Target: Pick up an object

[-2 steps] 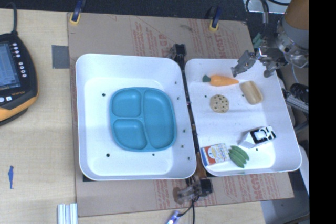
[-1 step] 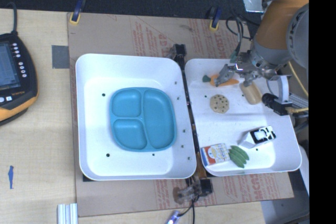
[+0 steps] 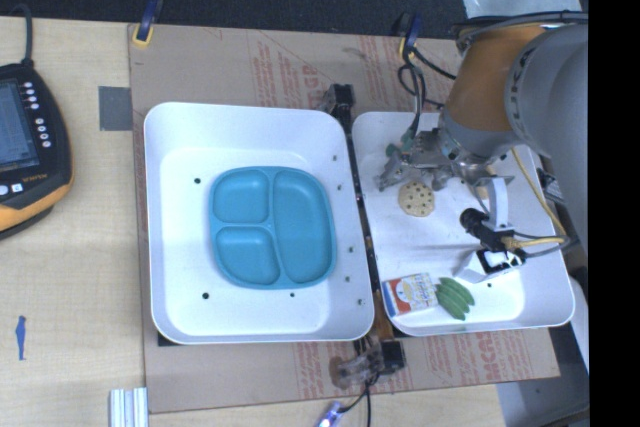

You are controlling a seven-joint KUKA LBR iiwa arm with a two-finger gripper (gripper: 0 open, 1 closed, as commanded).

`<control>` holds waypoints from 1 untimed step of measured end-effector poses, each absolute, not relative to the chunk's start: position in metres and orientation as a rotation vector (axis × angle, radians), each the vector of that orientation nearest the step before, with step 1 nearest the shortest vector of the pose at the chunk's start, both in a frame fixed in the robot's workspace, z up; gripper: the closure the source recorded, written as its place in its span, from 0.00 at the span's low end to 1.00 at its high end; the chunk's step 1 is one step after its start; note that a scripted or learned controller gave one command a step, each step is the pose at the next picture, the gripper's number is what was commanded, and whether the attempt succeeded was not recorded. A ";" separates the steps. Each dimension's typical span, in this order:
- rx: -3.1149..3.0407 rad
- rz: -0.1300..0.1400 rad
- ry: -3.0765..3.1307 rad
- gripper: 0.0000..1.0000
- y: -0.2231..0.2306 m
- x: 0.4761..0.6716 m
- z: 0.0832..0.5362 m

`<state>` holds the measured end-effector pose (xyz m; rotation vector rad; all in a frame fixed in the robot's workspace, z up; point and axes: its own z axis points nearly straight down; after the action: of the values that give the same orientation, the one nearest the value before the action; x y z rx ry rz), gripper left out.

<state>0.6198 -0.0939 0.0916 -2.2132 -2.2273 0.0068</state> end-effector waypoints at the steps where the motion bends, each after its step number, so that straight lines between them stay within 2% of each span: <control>1: -2.214 0.008 -2.222 0.00 -0.097 0.656 0.092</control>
<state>0.6555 -0.0974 0.0915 -2.2144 -2.2216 0.0078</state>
